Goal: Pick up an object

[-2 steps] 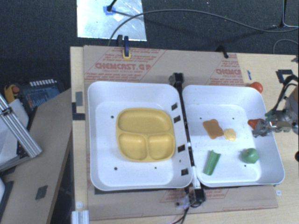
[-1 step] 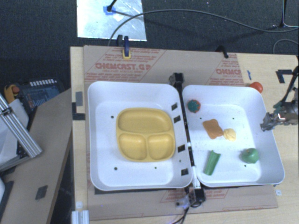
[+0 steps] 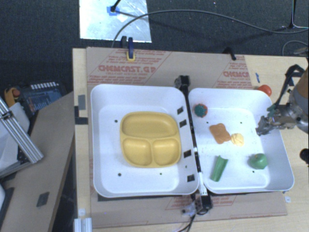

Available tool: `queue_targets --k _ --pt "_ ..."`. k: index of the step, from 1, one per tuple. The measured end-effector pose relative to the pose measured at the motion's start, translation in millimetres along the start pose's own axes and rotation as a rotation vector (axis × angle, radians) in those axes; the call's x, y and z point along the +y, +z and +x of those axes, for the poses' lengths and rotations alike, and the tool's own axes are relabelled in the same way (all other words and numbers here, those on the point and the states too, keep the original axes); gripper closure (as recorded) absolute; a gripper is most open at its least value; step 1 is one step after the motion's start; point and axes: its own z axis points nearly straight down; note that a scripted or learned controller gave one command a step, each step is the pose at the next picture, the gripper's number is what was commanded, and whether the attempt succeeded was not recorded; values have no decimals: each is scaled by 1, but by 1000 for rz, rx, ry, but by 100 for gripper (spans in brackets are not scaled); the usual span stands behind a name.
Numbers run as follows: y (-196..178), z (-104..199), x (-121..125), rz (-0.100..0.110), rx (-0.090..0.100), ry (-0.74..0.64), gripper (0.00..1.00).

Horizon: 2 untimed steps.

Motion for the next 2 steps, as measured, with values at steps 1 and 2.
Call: queue_targets --k 1,2 --pt "-6 56 4 0 1 -2 100" --pt "-10 114 8 1 2 -2 100"
